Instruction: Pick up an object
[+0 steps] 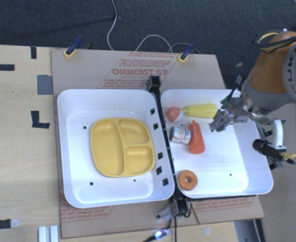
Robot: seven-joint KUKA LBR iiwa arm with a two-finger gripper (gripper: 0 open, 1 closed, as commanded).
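Claw (219, 122) poised over right bin (238, 185), nothing seen held; opening cannot be told. Corn (200, 110) just left of claw, long axis pointed claw-ward; bottle (196, 138) lower-left.

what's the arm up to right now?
Pick attempt, nothing grabbed yet. The gripper hangs over the right bin, just right of the yellow corn. Beside it lie an orange bottle, a small can, a peach-coloured piece and a donut. The left bin holds a yellow divided plate.
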